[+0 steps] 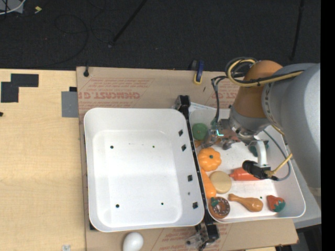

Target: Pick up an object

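Nearest item: white egg (pixel 133 240) on the bench in front of the left bin (pixel 104 120), outside both bins.
Right bin (pixel 298 203): holds toy foods, namely donut (pixel 219 206), drumstick (pixel 246 202), strawberry (pixel 276 203), tan round bun (pixel 220 182), carrot (pixel 208 187), pumpkin (pixel 209 159), green round piece (pixel 199 131), red-orange piece (pixel 246 175).
Gripper (pixel 224 135): low over the right bin's back end, just beside the green piece and above the pumpkin; fingers hidden under the wrist, so cannot tell if apart or together.
Candidate: pumpkin, closest below the gripper.
Handling (judged): light, rigid plastic, smooth and rounded, likely to slip; grip across its widest middle, clear of the bin wall.
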Robot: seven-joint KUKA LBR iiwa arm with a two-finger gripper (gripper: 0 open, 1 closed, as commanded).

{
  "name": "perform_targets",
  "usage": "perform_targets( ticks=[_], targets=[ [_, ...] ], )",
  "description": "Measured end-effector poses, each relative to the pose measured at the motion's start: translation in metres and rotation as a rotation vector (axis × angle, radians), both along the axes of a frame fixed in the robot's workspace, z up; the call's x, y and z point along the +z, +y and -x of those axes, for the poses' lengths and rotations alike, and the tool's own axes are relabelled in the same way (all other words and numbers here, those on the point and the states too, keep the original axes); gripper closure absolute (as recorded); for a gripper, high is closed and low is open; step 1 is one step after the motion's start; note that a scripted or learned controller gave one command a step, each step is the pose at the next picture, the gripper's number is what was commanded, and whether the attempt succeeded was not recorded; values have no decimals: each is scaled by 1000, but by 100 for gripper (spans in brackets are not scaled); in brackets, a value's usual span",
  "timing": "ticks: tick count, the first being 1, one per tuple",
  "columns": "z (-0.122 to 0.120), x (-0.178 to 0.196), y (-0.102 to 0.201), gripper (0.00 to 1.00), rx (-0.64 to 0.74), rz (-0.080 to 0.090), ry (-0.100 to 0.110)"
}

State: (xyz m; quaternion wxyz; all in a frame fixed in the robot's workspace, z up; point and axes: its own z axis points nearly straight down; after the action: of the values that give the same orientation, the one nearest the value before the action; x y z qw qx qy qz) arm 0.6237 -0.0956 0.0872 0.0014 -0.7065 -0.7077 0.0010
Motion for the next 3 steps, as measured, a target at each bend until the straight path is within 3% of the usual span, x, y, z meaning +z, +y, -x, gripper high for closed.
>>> perform_targets(
  ticks=[1,2,3],
  targets=[
    [0,10,0,100,1,-1,2],
    [0,10,0,0,1,0,3],
    [21,-1,13,0,-3,-1,3]
  ],
)
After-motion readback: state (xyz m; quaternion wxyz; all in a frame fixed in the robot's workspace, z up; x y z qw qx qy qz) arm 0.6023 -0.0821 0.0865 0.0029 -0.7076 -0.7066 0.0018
